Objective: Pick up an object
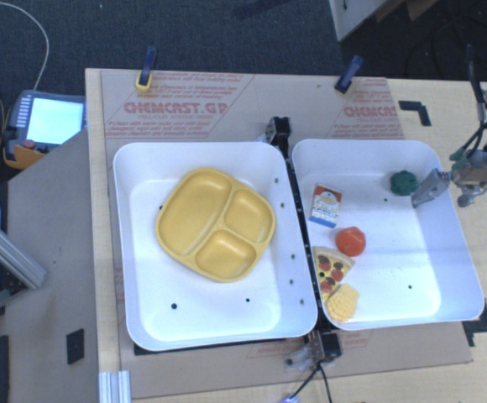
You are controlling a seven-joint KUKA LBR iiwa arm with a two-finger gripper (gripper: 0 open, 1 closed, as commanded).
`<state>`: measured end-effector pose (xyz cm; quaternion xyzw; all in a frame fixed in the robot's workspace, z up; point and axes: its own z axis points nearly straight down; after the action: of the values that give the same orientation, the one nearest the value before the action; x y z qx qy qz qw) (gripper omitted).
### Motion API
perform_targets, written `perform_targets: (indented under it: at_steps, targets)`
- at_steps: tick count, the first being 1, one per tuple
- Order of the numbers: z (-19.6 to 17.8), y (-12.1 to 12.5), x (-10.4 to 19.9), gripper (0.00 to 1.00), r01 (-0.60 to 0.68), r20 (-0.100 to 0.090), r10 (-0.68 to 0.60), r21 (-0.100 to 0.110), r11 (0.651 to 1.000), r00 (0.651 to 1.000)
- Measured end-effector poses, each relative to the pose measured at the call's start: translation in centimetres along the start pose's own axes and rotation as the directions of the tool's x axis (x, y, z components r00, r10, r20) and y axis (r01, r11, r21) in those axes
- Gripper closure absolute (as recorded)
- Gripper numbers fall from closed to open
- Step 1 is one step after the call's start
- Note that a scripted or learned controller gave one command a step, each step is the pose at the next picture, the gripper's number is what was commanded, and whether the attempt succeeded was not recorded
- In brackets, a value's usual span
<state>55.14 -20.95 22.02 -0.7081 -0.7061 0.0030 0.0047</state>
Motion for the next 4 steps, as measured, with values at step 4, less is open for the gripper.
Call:
perform_targets:
  at_steps: [4]
  targets:
    - [13.8, 0.7, -0.4, 0.0, 0.004, -0.003, -0.004, -0.005, 1.0, 1.0]
